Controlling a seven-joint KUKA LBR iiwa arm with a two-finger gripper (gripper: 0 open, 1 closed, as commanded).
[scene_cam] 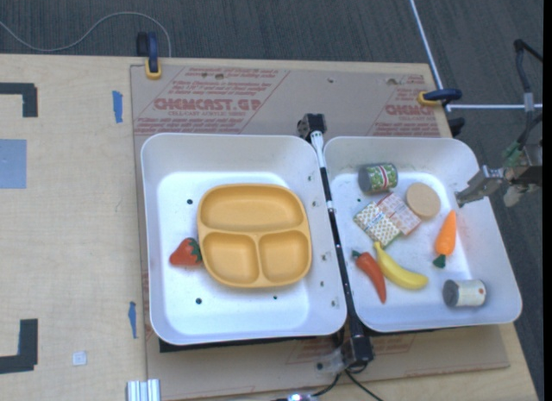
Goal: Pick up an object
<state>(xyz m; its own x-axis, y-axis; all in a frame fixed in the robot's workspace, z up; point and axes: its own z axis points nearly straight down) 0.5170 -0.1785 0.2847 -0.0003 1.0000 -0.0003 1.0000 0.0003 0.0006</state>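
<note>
The right bin [496, 244] holds a green can [377, 177], a tan round disc [423, 200], a checkered packet [388, 218], an orange carrot [445, 237], a yellow banana [399, 270], a red chili pepper [373, 274] and a pale cylinder [465, 292]. My gripper [477, 190] reaches in over that bin's right rim, just right of the disc and above the carrot. It is small and dim at the frame's edge, and nothing is visibly in it.
The left bin [164, 218] holds a yellow divided plate [254, 234] with a red strawberry [185, 253] against its left side. A black clip [311, 125] sits where the bins meet at the back. Both bins rest on cardboard.
</note>
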